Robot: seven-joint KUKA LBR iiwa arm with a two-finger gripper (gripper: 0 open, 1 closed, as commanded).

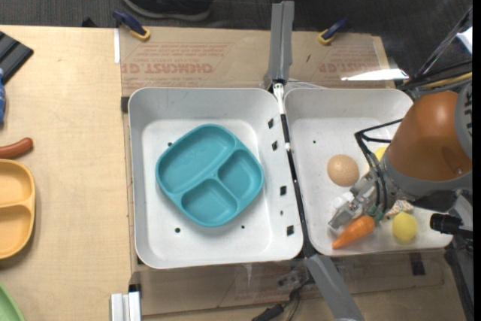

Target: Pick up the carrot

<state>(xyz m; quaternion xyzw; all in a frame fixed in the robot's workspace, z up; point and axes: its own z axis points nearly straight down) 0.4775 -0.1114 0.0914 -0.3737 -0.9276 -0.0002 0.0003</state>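
Orange carrot (353, 231) is lying just under my gripper (352, 211); I cannot tell its state, so I am centring before closing.

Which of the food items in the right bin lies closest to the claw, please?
The carrot: it lies right at the claw, while the egg and lemon sit apart.
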